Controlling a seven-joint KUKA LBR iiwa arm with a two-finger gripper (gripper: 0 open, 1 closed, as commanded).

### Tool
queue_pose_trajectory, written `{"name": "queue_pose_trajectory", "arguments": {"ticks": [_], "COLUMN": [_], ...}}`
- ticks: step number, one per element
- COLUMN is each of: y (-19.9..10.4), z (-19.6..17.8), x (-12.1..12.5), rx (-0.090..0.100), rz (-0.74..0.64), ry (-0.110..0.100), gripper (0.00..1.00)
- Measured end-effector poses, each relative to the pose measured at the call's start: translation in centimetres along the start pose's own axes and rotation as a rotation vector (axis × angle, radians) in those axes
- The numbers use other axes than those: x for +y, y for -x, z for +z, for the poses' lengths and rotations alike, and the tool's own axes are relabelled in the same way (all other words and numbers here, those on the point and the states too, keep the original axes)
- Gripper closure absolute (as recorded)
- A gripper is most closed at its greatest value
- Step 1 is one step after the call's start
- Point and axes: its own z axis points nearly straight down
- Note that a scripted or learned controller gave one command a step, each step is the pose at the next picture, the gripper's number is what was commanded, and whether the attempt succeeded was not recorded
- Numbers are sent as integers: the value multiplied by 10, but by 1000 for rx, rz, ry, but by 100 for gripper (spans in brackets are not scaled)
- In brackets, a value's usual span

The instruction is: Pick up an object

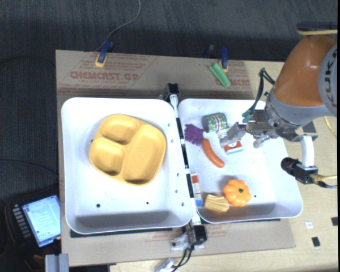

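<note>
My gripper (247, 136) hovers over the right bin (281, 181), near its upper middle, with the fingers spread open and nothing between them. A small red and white box (233, 148) lies just below the left finger. Left of it are a green can (216, 122), a purple toy (194, 134) and an orange-red sausage (213, 153). An orange pumpkin (237, 192) and a yellow ridged piece (216, 203) rest near the front wall.
The left bin (73, 186) holds a large yellow bread-shaped object (127, 148). A green marker (220, 75) and blue clamps (105, 54) sit on the board behind the bins. A black fitting (297, 168) on the arm hangs over the right bin's right rim.
</note>
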Motion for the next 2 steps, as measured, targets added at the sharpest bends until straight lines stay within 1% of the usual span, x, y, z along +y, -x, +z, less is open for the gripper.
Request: {"name": "queue_pose_trajectory", "arguments": {"ticks": [1,2], "y": [-1,-1], "z": [126,116], "x": [15,16], "rx": [1,0], "rz": [1,2], "ry": [-3,-2], "gripper": [0,100]}}
